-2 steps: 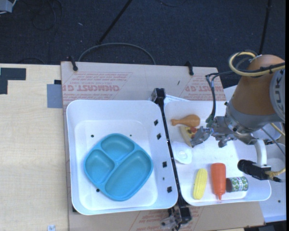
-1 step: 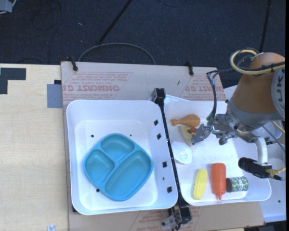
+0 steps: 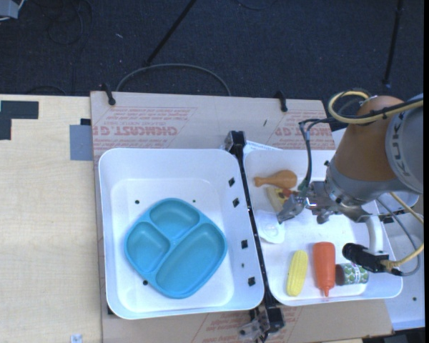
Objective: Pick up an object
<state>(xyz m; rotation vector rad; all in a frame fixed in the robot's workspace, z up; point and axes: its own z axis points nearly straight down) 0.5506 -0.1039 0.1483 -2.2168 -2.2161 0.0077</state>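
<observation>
My gripper (image 3: 289,209) hangs low over the upper middle of the right bin (image 3: 386,289), reaching in from the right. Just above it lies a tan toy drumstick (image 3: 277,179). A pale yellowish item (image 3: 274,198) sits right beside the gripper's tip, partly hidden by it. A small white piece (image 3: 271,233) lies just below the gripper. Near the bin's front edge lie a yellow corn cob (image 3: 297,272), an orange bottle (image 3: 324,266) and a small green patterned can (image 3: 354,274). Nothing is visibly held.
The left bin (image 3: 114,191) holds a blue divided plate (image 3: 174,246). A black divider rail (image 3: 247,220) runs between the two bins. The arm's bulky grey and orange wrist (image 3: 372,156) covers the right bin's upper right part.
</observation>
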